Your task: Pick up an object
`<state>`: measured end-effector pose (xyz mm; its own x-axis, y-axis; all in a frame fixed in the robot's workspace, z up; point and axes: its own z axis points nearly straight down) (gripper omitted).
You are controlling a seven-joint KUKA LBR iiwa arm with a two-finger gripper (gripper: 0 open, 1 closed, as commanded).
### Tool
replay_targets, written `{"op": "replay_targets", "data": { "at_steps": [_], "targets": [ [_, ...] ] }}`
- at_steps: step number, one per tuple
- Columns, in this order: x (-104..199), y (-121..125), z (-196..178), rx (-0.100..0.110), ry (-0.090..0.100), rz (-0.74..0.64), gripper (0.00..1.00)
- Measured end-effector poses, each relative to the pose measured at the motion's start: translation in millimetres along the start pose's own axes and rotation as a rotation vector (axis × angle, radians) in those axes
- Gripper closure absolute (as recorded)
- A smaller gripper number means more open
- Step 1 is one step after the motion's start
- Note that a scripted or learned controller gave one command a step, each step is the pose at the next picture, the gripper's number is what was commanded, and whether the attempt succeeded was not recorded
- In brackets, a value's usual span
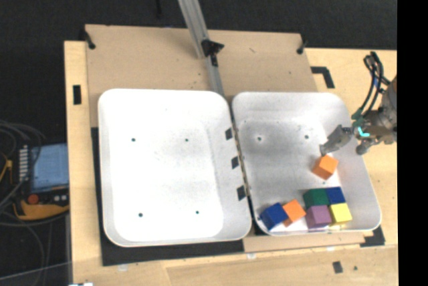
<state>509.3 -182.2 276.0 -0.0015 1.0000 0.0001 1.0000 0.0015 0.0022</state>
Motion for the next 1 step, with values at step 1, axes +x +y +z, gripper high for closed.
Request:
{"op": "replay_targets", "data": {
  "at_steps": [1],
  "targets": [
    [-11.5,-2.0,54.3,0.006,-0.001,0.003,0.0]
  ]
}}
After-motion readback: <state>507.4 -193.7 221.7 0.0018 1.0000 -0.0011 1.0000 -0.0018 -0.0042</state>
